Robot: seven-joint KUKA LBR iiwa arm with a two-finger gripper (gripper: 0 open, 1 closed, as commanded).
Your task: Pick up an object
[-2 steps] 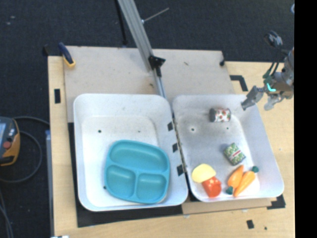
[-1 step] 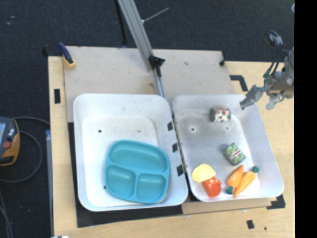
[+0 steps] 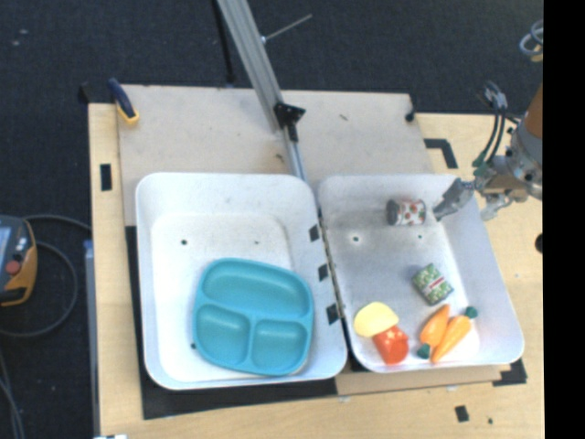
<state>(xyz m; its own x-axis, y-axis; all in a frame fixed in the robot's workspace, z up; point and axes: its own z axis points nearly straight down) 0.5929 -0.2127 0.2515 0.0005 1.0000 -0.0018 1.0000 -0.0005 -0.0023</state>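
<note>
Carrots (right bin), blue tray left

- A single fixed camera is mounted above the bench, looking down at a slant.
- The far edge of the bench lies toward the top of the frame; the near edge lies toward the bottom.
- The left bin and the right bin both fall fully inside the frame, side by side, slightly below centre.
- Stand-off is moderate: dark floor shows beyond the bench at top and left.
- The arm enters at the right edge, cropped by the frame.
- A metal rail runs from the top edge down toward the bins.
</note>
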